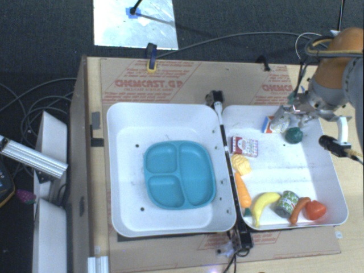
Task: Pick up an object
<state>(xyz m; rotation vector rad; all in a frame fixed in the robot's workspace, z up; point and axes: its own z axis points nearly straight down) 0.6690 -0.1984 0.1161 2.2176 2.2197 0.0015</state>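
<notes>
Camera view, starting at the near edge of the right bin (327,169): a row of toy foods lies along its near wall. From left there is a curved yellow banana (261,205), a small green-labelled can (286,202), a slim red chili (300,208) and a round red tomato (315,210), all smooth, glossy plastic and packed close, some touching. Just left of them, against the divider, an orange carrot (243,192) tapers toward the near side, with a knobbly yellow corn piece (240,164) beyond it and a flat red-and-white carton (245,147) farther still.

The left bin (128,129) carries a teal compartment tray (180,173), rounded at the corners with three shallow wells.

At the far right of the right bin, the pincer (289,123) hangs low over a dark green round object (294,135), with a small orange-and-blue piece (267,124) just to its left. The metal fingers appear spread narrowly above the green ball, not closed on it; nothing sits between them that I can make out.

I judge this as the approach step: the pick is not yet made. The next move would call for centring over the green ball and descending squarely, since a smooth sphere is apt to roll away from a slanted squeeze. Both bins rest on a brown cardboard-covered surface (170,78).
</notes>
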